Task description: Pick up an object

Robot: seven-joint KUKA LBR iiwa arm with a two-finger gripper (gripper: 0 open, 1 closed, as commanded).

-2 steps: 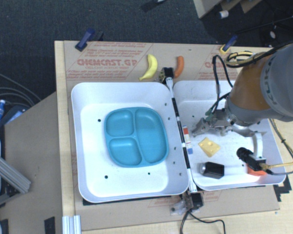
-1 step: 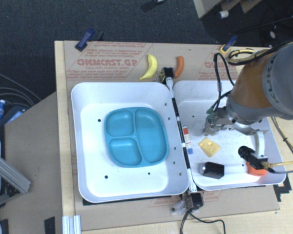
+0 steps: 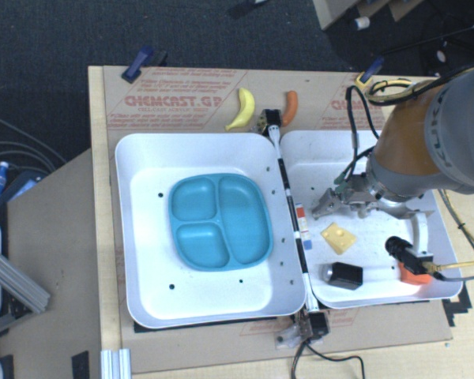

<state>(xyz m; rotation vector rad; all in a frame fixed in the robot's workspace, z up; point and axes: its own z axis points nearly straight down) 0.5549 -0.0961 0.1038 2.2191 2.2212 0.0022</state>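
My gripper [image 3: 325, 204] hangs low over the left part of the right bin [image 3: 324, 152], pointing toward the divider between the bins. A yellow wedge like a cheese piece [image 3: 337, 238] lies just below and right of it, apart from it. A black rectangular block [image 3: 344, 275] rests near the bin's front edge. A small orange piece [image 3: 415, 275] sits in the front right corner. Nothing shows in the gripper. The left bin [image 3: 142, 172] holds a blue divided plate [image 3: 220, 221].
Behind the bins, a toy banana [image 3: 241, 109] and an orange carrot-like piece [image 3: 289, 107] lie on the board. A blue clamp [image 3: 136, 65] sits at the board's back left corner. My arm's bulk [image 3: 426, 148] covers the right bin's back right part.
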